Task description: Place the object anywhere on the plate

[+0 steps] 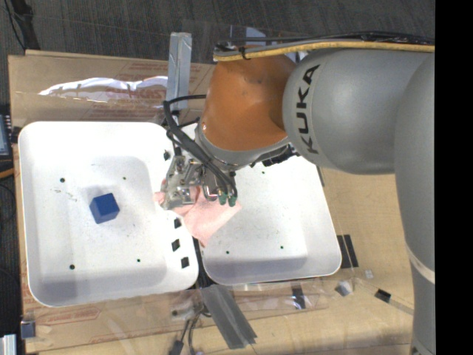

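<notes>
A small blue cube [104, 207] lies on the floor of the left white bin [44, 154], a little left of its middle. A flat pink plate [205, 218] rests at the left edge of the right white bin [295, 228], partly over the ridge between the two bins. My gripper [182, 191] hangs over the plate's upper left part, right of the cube and well apart from it. The orange band and grey wrist above hide the plate's far side. I see nothing in the gripper.
The thick grey arm [355, 109] covers the upper right of the right bin. Brown cardboard [89, 72] with a strip of clear plastic lies behind the bins. Black tape marks [179, 244] line the ridge between the bins.
</notes>
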`<state>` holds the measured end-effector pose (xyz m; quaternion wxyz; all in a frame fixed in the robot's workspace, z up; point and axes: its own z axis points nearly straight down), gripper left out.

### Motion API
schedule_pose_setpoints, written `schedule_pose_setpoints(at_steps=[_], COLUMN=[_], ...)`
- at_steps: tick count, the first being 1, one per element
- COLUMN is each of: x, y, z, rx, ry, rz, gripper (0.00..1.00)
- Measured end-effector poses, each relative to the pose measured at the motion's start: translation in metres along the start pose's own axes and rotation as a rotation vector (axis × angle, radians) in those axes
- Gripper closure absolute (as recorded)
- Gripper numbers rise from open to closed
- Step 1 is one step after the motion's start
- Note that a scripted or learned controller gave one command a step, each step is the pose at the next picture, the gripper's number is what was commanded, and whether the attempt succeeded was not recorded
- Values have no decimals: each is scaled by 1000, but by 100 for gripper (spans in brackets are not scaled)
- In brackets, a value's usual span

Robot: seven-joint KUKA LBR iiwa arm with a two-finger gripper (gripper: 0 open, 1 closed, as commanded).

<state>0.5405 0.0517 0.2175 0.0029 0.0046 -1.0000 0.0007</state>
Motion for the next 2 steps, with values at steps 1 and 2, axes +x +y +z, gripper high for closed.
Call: schedule_pose_setpoints(at_steps=[1,2], x=[27,27], y=[43,42], z=[-5,-5], rx=[0,0], ry=[0,-1], rz=[1,1], gripper=[100,0])
